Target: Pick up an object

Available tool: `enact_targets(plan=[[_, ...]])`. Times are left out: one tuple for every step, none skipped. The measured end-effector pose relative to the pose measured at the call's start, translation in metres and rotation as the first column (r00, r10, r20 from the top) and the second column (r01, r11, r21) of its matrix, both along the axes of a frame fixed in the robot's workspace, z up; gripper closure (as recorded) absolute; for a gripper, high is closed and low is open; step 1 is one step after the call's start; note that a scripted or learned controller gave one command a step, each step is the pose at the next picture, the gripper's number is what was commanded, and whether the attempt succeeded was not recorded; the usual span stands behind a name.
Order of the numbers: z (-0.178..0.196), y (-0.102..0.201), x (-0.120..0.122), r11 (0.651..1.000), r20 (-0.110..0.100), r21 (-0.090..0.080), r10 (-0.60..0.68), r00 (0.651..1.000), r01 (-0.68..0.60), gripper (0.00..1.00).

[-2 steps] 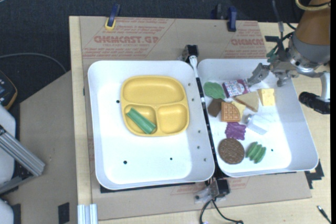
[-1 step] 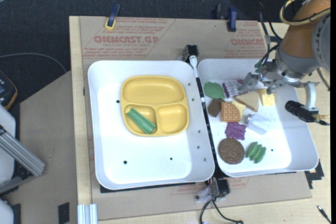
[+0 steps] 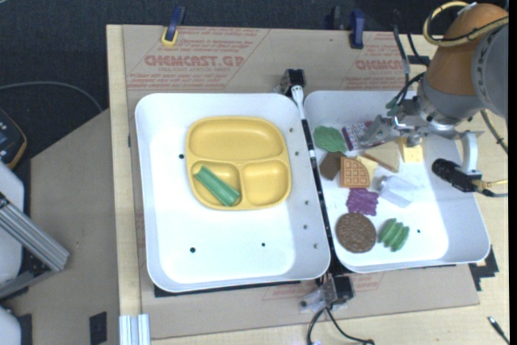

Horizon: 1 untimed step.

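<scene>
The right bin (image 3: 460,234) holds several toy foods: a green leaf (image 3: 327,138), a brown lump (image 3: 329,166), a waffle square (image 3: 354,172), a pale cheese wedge (image 3: 384,158), a purple bunch (image 3: 361,201), a white piece (image 3: 398,191), a round brown patty (image 3: 355,231) and green beans (image 3: 394,233). My gripper (image 3: 400,128) hangs low over the far part of this bin, just above the cheese wedge and beside a small yellow block (image 3: 412,153). A purple-and-white packet (image 3: 357,133) lies just to its left. Nothing is visibly held.
The left bin (image 3: 161,198) holds a yellow divided plate (image 3: 238,137) with a green pickle (image 3: 216,185) in its near-left compartment. The bins meet along a ridge (image 3: 311,174). Clamps (image 3: 171,27) sit at the board's far edge.
</scene>
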State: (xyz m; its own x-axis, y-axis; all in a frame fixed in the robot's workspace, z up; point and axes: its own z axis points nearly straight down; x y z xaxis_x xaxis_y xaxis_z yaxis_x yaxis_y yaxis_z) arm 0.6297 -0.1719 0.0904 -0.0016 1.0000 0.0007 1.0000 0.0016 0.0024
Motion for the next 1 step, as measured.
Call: enact_targets(plan=[[0.0132, 0.0007, 0.0023, 1.000, 0.008, 0.001, 0.000, 1.000, 0.000, 1.00]])
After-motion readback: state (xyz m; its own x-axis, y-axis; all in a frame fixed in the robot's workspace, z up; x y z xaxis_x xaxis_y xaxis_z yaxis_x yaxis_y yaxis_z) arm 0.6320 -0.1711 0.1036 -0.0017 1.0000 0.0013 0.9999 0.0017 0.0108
